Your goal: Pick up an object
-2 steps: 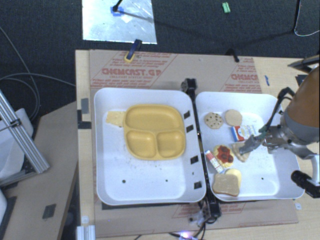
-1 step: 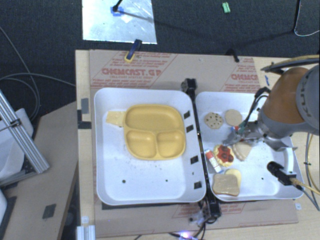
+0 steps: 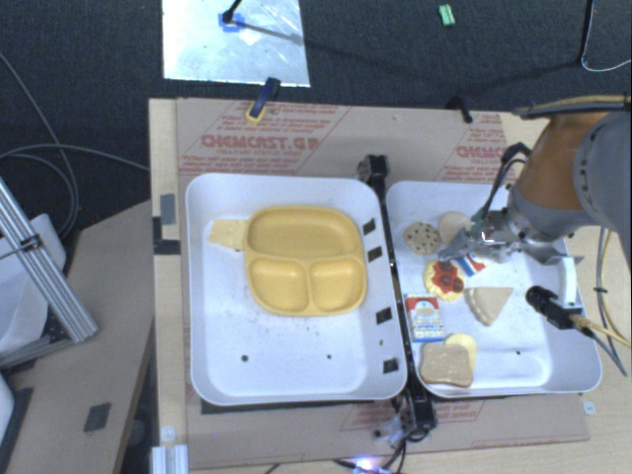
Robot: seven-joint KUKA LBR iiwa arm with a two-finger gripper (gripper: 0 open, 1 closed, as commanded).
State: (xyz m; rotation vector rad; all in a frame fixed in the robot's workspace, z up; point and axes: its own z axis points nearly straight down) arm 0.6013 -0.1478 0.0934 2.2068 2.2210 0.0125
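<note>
1. Dark carpet surrounds a bench topped with brown printed cardboard, on which two shallow white bins sit side by side.
2. From the right, the grey arm with its orange band reaches over the right bin, and the gripper hangs low over that bin's upper middle.
3. Whether the gripper's jaws stand apart or together cannot be told; the tool is blurred against the items under it, and nothing can be seen held.
4. Just below the gripper, and slightly to its left, lies a small red-and-yellow round piece; a bit of red and blue shows right at the tool's tip, too small to name.
5. Left of the gripper rests a speckled cookie, with a pale round item between the cookie and the tool.
6. Below the gripper, a tan wedge lies near it; farther down are a small red-and-white carton and a bread slice.
7. Well to the left of the tool, the left bin holds a yellow divided tray and a pale yellow flat piece touching the tray's upper left edge.
</note>
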